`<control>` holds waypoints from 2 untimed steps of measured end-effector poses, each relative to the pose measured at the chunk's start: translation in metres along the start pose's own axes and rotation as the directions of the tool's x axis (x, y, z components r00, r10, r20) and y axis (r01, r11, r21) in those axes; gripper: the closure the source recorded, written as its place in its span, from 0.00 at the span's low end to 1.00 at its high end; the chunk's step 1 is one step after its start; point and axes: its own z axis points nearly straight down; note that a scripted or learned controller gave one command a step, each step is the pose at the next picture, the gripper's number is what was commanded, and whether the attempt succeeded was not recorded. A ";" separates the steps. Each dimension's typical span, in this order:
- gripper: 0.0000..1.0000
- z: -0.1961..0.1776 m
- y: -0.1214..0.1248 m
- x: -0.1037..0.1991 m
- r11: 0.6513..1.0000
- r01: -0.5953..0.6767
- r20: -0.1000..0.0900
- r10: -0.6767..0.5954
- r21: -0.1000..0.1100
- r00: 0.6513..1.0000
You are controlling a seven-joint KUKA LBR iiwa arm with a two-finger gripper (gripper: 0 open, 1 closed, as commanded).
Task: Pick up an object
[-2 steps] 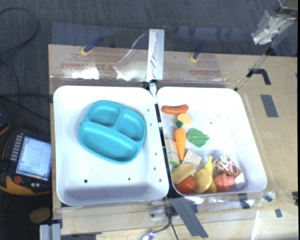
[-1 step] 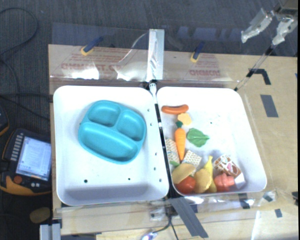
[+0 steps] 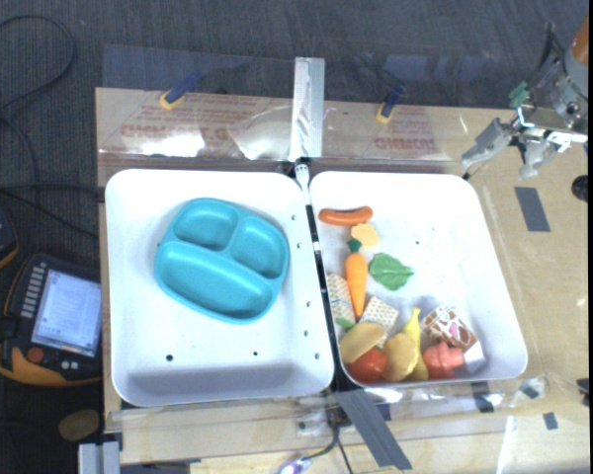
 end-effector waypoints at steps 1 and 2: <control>1.00 -0.009 0.001 0.000 1.000 0.001 0.003 -0.001 0.000 1.000; 0.00 -0.009 0.001 0.000 1.000 0.001 0.003 -0.001 0.001 1.000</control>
